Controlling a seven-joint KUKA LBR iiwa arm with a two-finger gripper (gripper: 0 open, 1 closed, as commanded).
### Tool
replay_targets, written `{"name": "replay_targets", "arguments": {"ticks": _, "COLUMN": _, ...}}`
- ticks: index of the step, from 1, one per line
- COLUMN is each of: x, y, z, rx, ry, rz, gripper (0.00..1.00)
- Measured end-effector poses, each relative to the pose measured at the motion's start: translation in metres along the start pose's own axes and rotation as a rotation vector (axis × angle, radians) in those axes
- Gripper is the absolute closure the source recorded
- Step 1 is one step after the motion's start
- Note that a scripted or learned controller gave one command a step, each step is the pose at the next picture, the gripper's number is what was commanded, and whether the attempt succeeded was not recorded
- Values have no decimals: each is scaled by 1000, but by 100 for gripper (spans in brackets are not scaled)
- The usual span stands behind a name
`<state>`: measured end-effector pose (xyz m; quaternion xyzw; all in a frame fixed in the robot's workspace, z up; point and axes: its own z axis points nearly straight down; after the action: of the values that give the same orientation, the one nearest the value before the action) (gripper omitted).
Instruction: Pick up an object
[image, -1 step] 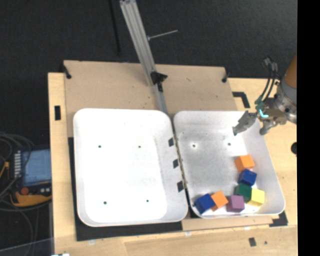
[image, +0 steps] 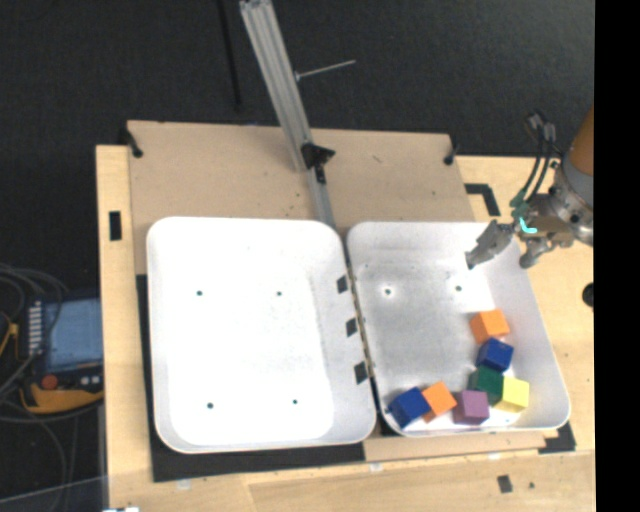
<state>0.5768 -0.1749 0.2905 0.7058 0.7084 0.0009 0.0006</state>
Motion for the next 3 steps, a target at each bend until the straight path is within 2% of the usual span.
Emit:
{"name": "replay_targets", "arguments": {"ticks": 1, "x": -4, "y": 9, "z": 51, "rx": 5, "ry": -3, "rz": 5, "gripper": 0}}
{"name": "replay_targets", "arguments": {"ticks": 3, "x": -8, "y": -4, "z": 151, "rx": 7, "ry": -2, "rz": 5, "gripper": 0}}
